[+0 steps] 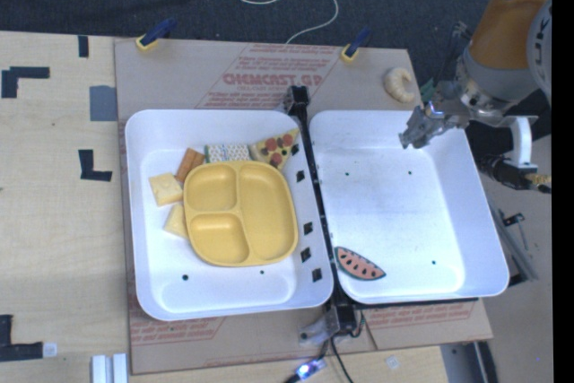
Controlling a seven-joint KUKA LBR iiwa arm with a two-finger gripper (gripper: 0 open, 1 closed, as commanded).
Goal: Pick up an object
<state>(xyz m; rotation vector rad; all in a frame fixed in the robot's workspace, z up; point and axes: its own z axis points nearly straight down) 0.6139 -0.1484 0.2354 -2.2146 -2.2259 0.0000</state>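
**Arm poised over the right bin, watermelon slice waiting at its near edge**

The bench carried two shallow white bins side by side on a cardboard sheet. The left bin held a yellow divided plate, with several small food-shaped pieces tucked behind and beside it. The right bin was mostly bare, and the grey arm reached in over its far right corner.

The gripper hovered just above that corner; whether it was spread or closed could not be told at this size, and nothing showed in it.

The likeliest target, a watermelon slice, lay flat near the bin's front-left corner, well apart from the gripper. It looked like a light, thin, stiff toy, probably smooth and apt to slide. Lying flat, it offered little height, so a pinch across its narrow width, from curved rind to straight edge, seemed the best hold. A pale lumpy object sat outside the bins, behind the right one.
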